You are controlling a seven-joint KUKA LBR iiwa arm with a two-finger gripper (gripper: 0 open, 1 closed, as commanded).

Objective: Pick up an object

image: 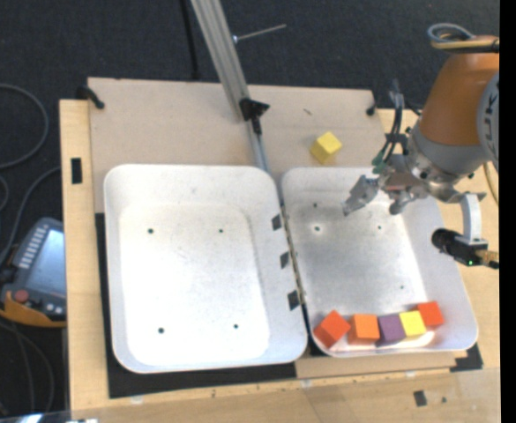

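Note:
A row of small blocks lies along the near edge of the right bin [355, 254]: an orange-red block [332, 327], an orange block [364, 326], a purple block [390, 328], a yellow block [413, 324] and a red-orange block [430, 314]. A yellow cube [325, 146] rests on the bench behind the bins. My gripper [379, 196] hangs over the far part of the right bin, well away from the blocks. Its two fingers stand apart, with nothing between them.
The left bin [196, 263] sits beside the right one. A slanted aluminium pole [225, 51] rises from behind the bins. A teach pendant [37, 271] and cables lie on the floor at left. The bench edge runs along the front.

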